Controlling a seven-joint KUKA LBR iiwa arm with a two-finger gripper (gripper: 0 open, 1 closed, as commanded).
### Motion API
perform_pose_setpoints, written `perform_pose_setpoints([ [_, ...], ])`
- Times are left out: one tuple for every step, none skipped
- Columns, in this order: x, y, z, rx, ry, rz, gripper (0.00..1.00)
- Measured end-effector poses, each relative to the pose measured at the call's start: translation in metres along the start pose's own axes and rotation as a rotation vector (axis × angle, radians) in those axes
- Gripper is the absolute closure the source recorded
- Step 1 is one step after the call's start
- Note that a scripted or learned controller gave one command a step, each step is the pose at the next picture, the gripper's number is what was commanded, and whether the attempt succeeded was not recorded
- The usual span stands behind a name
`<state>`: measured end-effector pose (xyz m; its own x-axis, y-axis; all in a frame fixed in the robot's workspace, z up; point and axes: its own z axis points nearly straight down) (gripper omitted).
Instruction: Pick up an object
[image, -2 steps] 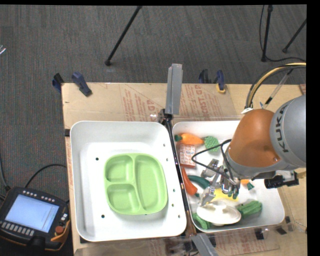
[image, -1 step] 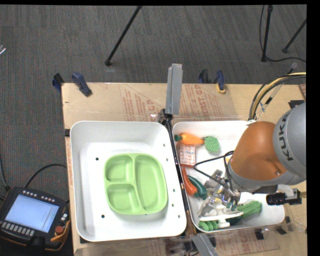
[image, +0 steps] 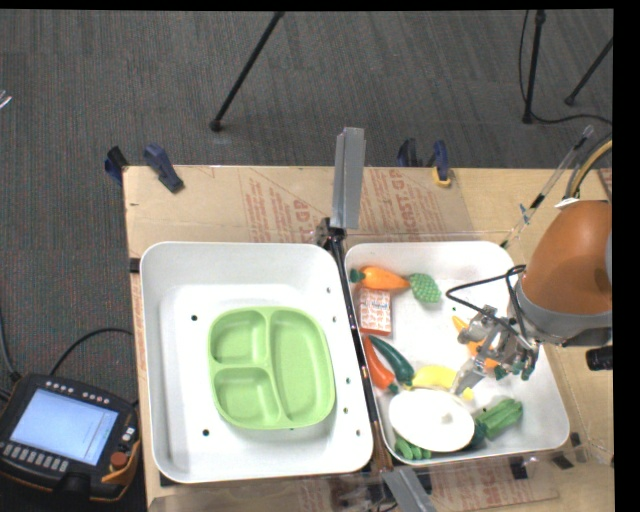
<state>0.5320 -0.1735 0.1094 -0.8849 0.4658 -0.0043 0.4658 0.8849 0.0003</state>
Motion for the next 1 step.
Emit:
perform_pose_setpoints([
  [-0.0053,0.0243,0.023,0.0,0.005,0.077,0.0],
])
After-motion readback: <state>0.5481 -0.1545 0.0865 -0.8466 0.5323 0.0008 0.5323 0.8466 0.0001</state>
